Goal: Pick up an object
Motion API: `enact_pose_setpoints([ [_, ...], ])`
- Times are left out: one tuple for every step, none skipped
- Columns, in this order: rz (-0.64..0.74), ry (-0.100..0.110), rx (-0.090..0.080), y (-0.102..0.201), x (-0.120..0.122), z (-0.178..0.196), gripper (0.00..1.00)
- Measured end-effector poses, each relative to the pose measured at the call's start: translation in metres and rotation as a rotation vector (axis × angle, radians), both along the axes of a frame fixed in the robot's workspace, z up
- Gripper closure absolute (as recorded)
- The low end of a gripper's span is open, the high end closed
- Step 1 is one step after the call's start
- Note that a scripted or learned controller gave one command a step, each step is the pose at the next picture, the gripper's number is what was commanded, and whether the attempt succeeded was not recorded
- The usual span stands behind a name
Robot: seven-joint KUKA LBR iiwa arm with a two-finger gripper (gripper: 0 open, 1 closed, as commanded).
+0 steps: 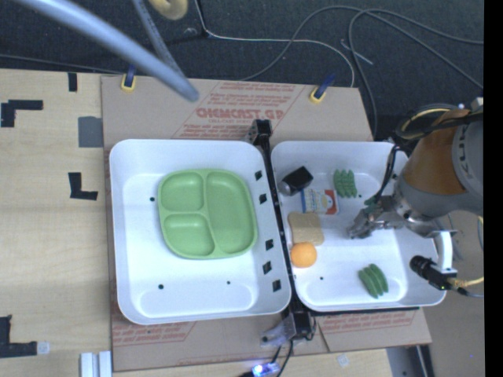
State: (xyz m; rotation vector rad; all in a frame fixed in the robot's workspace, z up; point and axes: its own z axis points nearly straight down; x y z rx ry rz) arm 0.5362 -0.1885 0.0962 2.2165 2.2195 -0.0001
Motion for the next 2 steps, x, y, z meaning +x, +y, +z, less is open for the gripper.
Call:
enact_pose_setpoints([
  [0.000,0.001,0.004,0.005,-0.008,0.050,1.00],
  [0.001,-0.001,0.003,0.011,0.000,0.097,1.00],
])
